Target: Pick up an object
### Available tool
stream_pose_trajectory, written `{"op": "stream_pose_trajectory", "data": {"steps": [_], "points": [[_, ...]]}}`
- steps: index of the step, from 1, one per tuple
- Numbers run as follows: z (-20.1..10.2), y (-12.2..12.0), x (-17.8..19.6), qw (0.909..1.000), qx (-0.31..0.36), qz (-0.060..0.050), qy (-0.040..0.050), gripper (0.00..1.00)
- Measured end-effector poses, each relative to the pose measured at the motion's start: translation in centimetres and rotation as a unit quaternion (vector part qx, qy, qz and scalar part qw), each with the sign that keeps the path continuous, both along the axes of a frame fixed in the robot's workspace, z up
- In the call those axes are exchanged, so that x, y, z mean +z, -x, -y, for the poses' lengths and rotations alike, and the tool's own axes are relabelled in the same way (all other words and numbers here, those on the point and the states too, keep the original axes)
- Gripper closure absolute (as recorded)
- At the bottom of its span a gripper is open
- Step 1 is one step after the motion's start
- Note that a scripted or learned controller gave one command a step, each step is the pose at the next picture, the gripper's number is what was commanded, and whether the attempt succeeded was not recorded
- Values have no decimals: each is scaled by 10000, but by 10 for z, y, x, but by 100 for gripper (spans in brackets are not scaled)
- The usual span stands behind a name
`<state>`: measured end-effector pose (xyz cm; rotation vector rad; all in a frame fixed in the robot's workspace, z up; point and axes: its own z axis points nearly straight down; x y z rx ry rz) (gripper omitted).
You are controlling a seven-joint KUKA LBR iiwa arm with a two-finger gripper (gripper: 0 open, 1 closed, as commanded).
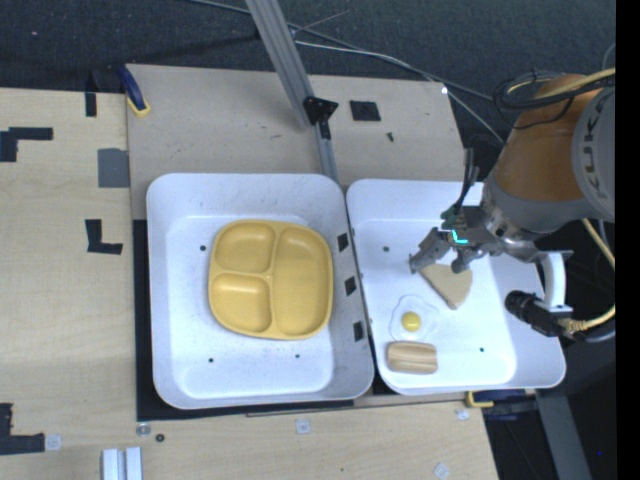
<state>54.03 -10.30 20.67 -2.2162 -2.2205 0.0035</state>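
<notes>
In the right bin lie three toy foods: a tan wedge like a bread slice, a fried egg and a small hot-dog bun. My gripper hangs over the right bin, just above the upper edge of the tan wedge. Its two dark fingers are spread apart, open, with nothing between them. The egg and bun lie nearer the front, apart from the gripper.
The left bin holds a yellow three-compartment plate. A grey pole slants down to the bins' back edge. The arm's grey and orange body overhangs the right bin's right side, with cables there.
</notes>
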Motion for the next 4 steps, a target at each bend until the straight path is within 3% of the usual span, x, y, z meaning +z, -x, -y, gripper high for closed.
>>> {"op": "stream_pose_trajectory", "data": {"steps": [1,3,4], "points": [[0,-1,1,10000,1,10,1,0],[-5,10,-114,10000,-3,14,11,0],[-5,8,-120,10000,-5,64,24,0]]}}
